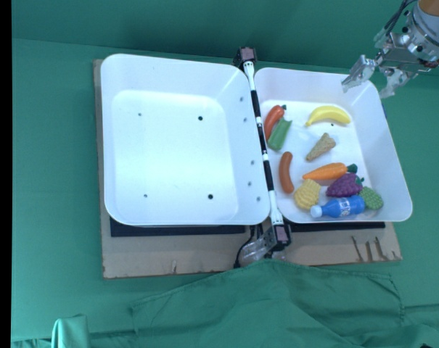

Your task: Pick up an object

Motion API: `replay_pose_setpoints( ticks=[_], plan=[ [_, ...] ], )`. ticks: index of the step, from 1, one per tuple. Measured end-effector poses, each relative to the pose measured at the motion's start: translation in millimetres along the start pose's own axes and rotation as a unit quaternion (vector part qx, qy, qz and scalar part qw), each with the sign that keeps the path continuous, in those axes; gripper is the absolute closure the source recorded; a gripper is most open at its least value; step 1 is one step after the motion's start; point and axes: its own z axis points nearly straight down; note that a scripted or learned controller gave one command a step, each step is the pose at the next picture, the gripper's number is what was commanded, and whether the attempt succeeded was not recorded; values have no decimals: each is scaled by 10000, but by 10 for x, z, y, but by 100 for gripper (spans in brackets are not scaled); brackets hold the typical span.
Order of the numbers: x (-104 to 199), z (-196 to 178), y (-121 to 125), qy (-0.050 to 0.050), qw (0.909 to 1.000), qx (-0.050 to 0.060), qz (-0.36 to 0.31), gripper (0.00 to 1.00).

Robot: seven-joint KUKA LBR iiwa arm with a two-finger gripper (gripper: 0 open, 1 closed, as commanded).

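Two-finger metal gripper (376,77) hangs over the far rim of the right-hand shallow white bin (395,180), fingers spread apart, nothing between them. Closest target is the yellow plastic toy banana (328,114), lying near the bin's far side, apart from its neighbours. Looks light, rigid and slick, so I'd pinch it across the thick middle of the curve.

A robot lab test bench, not a home. Green cloth (59,194) drapes the whole surface and backdrop. Left of and below the gripper (376,77), two white bins (179,71) sit on a cardboard sheet (168,263); the nearer bin holds plastic toy food (328,114), staged for trials.
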Motion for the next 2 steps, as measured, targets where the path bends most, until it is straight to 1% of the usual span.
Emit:
replay_pose_setpoints(
  ticks=[1,2],
  plan=[
    [-88,162,731,-22,10000,-23,-16,0],
    [-80,1188,727,3,10000,51,-7,0]
  ],
)
